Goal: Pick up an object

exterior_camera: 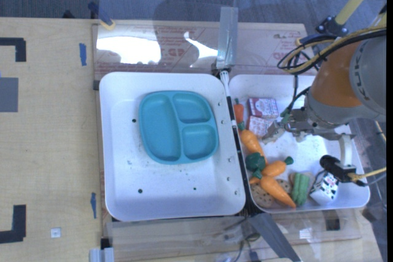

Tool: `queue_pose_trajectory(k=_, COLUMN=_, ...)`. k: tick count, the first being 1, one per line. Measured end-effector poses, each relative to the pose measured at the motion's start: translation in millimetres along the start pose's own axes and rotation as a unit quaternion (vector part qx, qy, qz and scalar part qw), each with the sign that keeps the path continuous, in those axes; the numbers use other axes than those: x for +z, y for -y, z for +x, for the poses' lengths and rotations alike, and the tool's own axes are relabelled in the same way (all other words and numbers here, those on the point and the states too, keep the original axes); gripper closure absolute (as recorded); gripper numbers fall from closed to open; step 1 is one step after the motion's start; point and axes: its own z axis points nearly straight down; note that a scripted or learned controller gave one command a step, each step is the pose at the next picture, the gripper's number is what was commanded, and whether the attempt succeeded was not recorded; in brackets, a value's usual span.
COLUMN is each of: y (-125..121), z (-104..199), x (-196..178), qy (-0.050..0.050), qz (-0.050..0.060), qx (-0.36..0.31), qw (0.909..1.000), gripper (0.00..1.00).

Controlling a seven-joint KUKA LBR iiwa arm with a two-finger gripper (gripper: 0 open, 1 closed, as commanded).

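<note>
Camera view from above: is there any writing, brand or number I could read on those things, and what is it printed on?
No text can be read.
Red and white packets in the right bin: print too blurred to read.
Red markings on the clear sheet behind the bins: too small to read.
White cube with black spots: spots, not letters.
Teal divided plate: no writing seen.

teal plate (178,127), orange carrots (275,189), white bins (116,150)

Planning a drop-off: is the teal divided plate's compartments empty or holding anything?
Empty: the teal divided plastic plate in the left white bin shows three bare compartments.
</note>
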Motion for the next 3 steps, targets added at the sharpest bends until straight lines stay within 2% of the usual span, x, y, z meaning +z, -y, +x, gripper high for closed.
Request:
queue_pose_trajectory(k=1, y=47, z=3, x=14, qy=0.000, qz=-0.003, qx=0.024, qw=0.9997, gripper=0.00)
queue_pose_trajectory(k=2, y=-29, z=-5, x=15, qy=0.001, qz=-0.001, qx=0.054, qw=0.9986, gripper=0.00)
queue_pose_trajectory(k=3, y=-104, z=6, x=17, qy=0.002, qz=0.006, qx=0.007, qw=1.0000, gripper=0.00)
